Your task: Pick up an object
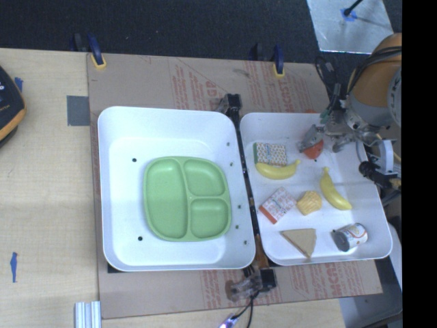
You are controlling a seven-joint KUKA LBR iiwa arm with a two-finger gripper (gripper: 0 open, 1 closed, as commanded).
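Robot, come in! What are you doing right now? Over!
Gripper low in right bin, far corner, on a small red object; grasp unclear. Two bananas, boxes, can lie nearby. Nothing blocking. Over.

So the pale wooden bench (41,183) has a big brown cardboard sheet (177,80) clamped on top, and two shallow white plastic bins (109,183) (379,203) sit side by side on that cardboard.
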